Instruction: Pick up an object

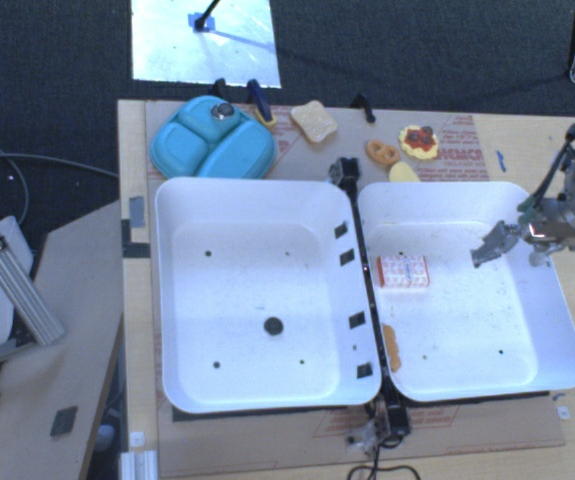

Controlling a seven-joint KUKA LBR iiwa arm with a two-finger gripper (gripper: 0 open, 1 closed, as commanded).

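One small red-and-white box (404, 272) and one orange piece (391, 347) lie in the right bin (552, 353); the tool's (497, 243) state is unclear.

A dark blue-grey carpeted floor (417, 28) surrounds a light wooden bench top (137, 298). On the floor behind the bench lies a pale, shiny square sheet (204, 28) that catches the light. At the left edge a slanted silver aluminium frame rail (7, 273) stands beside a lower tan side table (62, 368). A thin black cable (37, 158) curves across the carpet.
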